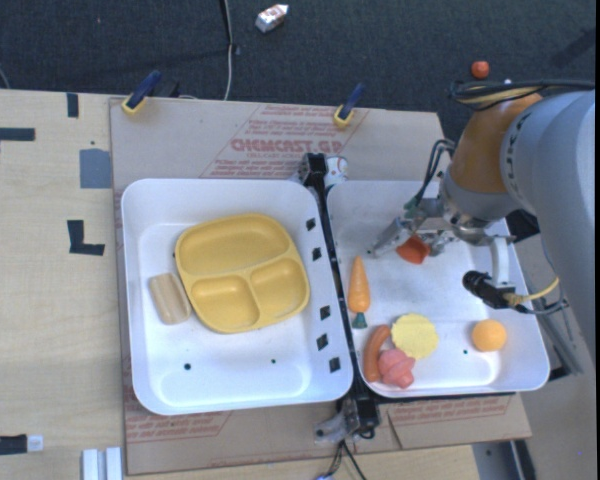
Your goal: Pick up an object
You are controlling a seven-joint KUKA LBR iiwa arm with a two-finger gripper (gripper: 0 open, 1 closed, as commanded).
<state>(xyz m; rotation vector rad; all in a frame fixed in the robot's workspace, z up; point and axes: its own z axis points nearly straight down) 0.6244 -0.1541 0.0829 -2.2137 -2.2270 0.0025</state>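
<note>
yellow tray (242, 271) in left bin (140, 298); gripper (416, 243) pinching red block (413, 252) over right bin (525, 373)

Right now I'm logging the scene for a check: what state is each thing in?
Yellow tray: flat in the left bin.
Tan block: beside the tray.
Carrot: lying in the right bin.
Orange ball: resting loose.
Red piece: under the gripper.

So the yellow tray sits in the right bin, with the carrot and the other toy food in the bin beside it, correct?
Not quite. The camera view shows the yellow tray in the left bin, not the right. The carrot and the other toy food do lie in the bin beside it, the right bin.
</note>
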